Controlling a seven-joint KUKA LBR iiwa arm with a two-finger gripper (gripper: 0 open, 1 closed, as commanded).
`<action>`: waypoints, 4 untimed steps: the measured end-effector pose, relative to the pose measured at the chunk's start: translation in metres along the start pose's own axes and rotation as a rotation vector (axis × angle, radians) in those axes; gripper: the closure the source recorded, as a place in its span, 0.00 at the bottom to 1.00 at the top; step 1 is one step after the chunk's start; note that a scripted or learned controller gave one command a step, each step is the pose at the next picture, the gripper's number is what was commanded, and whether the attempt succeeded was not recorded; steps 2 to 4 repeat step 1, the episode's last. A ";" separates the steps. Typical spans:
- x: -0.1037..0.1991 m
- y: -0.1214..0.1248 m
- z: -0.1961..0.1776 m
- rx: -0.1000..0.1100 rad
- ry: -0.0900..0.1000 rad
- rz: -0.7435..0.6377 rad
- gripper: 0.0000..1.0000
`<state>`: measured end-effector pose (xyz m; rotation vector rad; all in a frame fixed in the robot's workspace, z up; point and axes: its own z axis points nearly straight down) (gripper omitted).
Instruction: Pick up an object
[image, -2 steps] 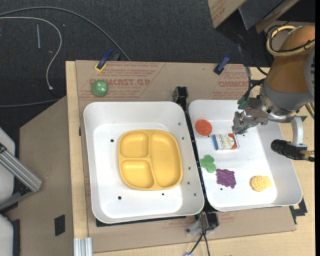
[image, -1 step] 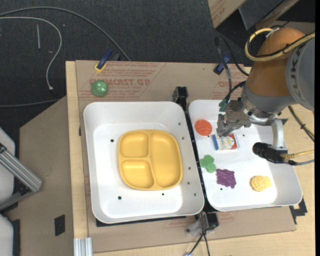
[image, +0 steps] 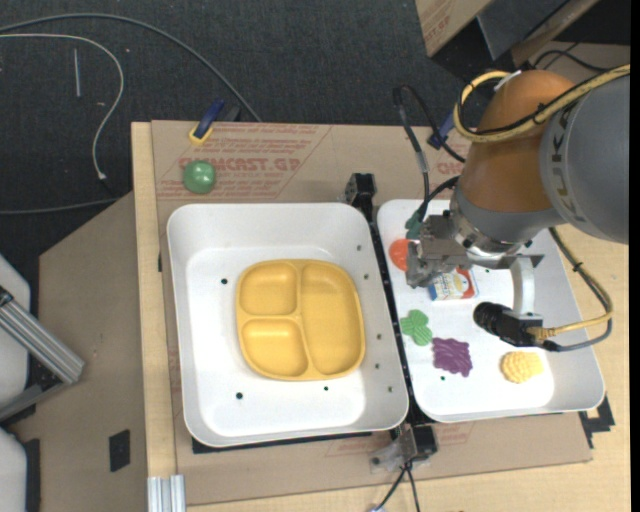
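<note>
My gripper (image: 428, 268) hangs low over the upper left part of the right bin (image: 570, 385), with the grey arm and its orange band above it. Just beside it on the right lies a small white packet with red and blue print (image: 455, 286), partly hidden by the gripper. A red-orange object (image: 399, 254) peeks out at the gripper's left. Lower in the same bin lie a green leafy toy (image: 416, 326), a purple grape bunch (image: 452, 355) and a yellow corn-like piece (image: 520, 366).
The left bin (image: 200, 250) holds a yellow three-compartment plate (image: 300, 318). A green ball (image: 200, 177) rests on the cardboard behind the left bin. Black clamps sit between the bins at the back (image: 360, 188) and front (image: 420, 438).
</note>
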<state>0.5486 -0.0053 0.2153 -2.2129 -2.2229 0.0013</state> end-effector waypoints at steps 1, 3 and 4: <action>0.052 -0.005 0.005 -0.001 0.001 -0.002 1.00; 0.052 -0.005 0.005 -0.001 0.001 -0.002 1.00; 0.052 -0.005 0.005 -0.001 0.001 -0.002 1.00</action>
